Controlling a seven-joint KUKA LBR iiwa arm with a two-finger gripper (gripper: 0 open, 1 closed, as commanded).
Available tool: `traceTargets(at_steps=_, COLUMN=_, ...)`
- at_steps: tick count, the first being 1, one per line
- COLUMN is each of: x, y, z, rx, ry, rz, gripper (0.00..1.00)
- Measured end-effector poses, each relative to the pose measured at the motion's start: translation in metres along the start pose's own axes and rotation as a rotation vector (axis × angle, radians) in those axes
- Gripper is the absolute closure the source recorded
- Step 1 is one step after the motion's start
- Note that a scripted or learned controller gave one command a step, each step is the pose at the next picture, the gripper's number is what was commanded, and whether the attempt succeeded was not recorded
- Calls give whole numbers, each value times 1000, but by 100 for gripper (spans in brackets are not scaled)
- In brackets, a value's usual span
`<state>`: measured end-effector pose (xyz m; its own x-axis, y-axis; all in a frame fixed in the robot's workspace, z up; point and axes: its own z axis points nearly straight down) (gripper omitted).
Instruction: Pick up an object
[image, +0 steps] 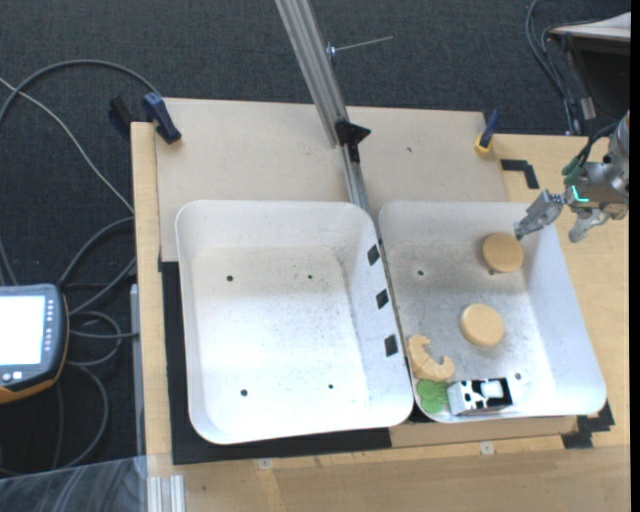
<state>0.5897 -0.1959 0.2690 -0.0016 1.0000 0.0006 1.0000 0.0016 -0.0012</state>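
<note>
My gripper (558, 220) hangs over the right bin's (560, 330) far right edge, open, with nothing between its two fingers. Just left of and below it lies a tan round disc (502, 252). A second tan disc (482, 325) rests nearer the bin's middle. At the bin's front left lie a tan curved piece (428, 356), a green piece (432, 396) and a small black-and-white block (480, 395).
The left bin (280, 320) sits beside the right one, with a row of black clips between them. A metal rail (320, 70) slants in from the top. Blue clamps (160, 115) hold the board's far corners.
</note>
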Motion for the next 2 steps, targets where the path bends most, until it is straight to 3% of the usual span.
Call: traceTargets(at_steps=2, x=-4, y=9, z=87, rx=5, ry=1, rz=1, gripper=0)
